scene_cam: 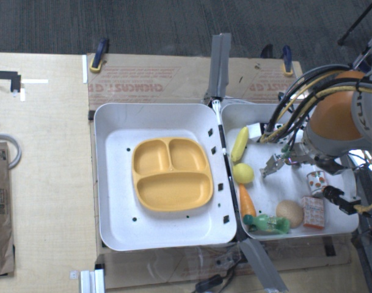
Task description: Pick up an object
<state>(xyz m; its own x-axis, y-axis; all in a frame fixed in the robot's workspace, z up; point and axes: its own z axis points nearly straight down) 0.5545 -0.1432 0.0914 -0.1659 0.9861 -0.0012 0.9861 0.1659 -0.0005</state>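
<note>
The right bin (pixel 277 191) holds a banana (pixel 239 143), a yellow lemon (pixel 243 173), an orange carrot (pixel 247 201), a green bottle (pixel 268 224), a tan round object (pixel 289 210), a small red and white carton (pixel 313 212) and a small patterned cup (pixel 316 180). My gripper (pixel 273 165) hangs over the middle of this bin, right of the lemon and below the banana. Nothing shows between its fingers. The arm's orange band (pixel 334 116) lies above the bin's right side.
The left bin (pixel 112 182) holds a yellow divided plate (pixel 171 174). A grey divider post (pixel 219 66) stands between the bins at the back. Cables (pixel 299 102) loop over the right bin's far edge. A brown paper bag (pixel 0 206) lies at the far left.
</note>
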